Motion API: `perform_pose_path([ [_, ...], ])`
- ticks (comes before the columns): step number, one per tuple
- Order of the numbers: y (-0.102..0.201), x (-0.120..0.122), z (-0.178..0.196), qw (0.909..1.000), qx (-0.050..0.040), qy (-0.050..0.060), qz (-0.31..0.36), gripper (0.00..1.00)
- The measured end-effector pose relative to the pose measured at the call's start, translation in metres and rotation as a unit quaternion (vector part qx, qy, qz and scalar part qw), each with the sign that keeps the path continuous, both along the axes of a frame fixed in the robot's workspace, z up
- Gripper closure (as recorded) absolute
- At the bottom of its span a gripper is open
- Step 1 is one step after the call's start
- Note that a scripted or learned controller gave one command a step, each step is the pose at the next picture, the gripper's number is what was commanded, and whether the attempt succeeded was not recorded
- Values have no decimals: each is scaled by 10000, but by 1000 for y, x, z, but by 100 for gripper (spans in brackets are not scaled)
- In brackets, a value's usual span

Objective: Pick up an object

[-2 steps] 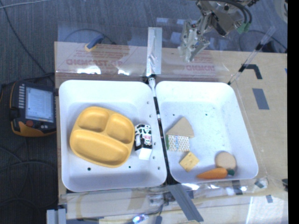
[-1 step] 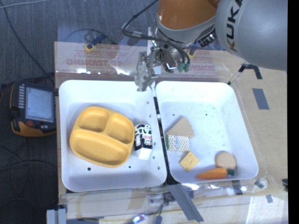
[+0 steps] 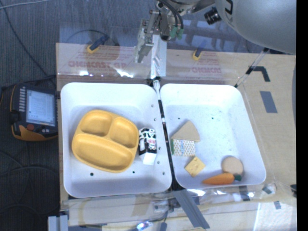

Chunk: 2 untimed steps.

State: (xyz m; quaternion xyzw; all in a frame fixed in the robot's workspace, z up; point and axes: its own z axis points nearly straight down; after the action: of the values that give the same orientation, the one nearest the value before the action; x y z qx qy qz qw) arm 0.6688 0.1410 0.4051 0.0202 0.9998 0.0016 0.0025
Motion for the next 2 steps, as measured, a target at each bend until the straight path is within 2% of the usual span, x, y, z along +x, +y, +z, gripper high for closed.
perform_pose_path([
  [1, 8, -49, -153, 9925, -17, 17, 1225, 100],
  [2, -110, -96, -55, 9992, -25, -4, 399, 100],
])
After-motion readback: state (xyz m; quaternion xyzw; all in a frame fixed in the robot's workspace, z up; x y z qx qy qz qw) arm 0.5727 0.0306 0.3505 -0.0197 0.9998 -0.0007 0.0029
